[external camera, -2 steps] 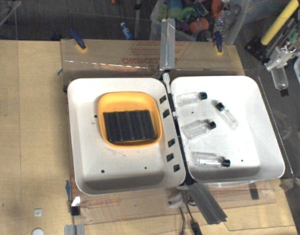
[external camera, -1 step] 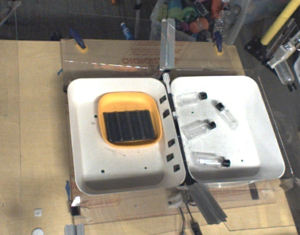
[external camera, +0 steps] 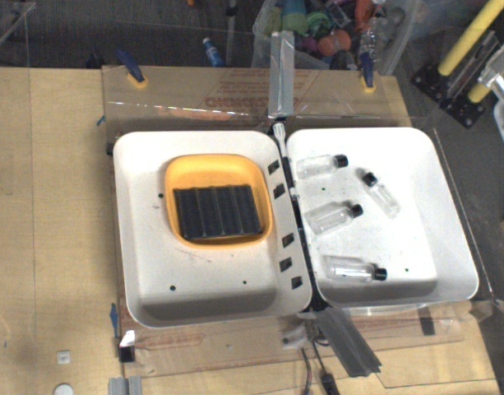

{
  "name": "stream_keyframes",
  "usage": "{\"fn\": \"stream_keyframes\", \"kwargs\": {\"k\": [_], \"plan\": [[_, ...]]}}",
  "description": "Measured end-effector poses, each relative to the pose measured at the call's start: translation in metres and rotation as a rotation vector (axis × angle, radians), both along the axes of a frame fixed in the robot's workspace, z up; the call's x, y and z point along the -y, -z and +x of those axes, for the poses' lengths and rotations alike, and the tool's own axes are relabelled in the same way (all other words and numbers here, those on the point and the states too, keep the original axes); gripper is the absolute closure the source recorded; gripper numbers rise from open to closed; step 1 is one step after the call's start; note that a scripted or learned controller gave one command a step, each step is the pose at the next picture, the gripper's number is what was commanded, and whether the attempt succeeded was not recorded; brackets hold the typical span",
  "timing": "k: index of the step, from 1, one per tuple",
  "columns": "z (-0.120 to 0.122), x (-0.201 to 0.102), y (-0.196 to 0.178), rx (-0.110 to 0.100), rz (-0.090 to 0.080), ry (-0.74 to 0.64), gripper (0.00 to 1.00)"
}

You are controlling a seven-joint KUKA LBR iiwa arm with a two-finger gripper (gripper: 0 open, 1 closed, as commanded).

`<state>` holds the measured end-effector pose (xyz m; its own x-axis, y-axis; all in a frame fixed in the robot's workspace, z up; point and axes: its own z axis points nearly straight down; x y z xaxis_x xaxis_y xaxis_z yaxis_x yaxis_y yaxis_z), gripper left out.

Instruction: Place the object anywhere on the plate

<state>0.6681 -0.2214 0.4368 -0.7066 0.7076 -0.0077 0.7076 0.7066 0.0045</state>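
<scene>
Four clear vials with black caps lying flat in right bin (external camera: 420,220), all well apart from plate. Nearest vial (external camera: 354,269) close to bin's front wall, cap pointing right. Second vial (external camera: 333,216) mid-bin, near divider. Third vial (external camera: 380,192) tilted, further right. Farthest vial (external camera: 318,165) near back wall. Left bin (external camera: 141,229) holding orange plate (external camera: 215,164), with black ribbed insert (external camera: 217,212) lying on plate. Gripper state: cannot tell. Beyond bins, two blue clamps (external camera: 134,71) on clear sheet, then tub of coloured toys (external camera: 330,11) at far edge.
</scene>
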Motion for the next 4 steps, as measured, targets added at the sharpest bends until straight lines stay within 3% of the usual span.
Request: {"fn": "stream_keyframes", "kwargs": {"k": [2,3,4], "plan": [[-0.017,0.001,0.012,-0.004,-0.002,-0.787,1.0],[0.0,0.0,0.047,-0.004,-0.003,-1.146,1.0],[0.0,0.0,0.063,-0.003,-0.005,-1.452,1.0]]}}
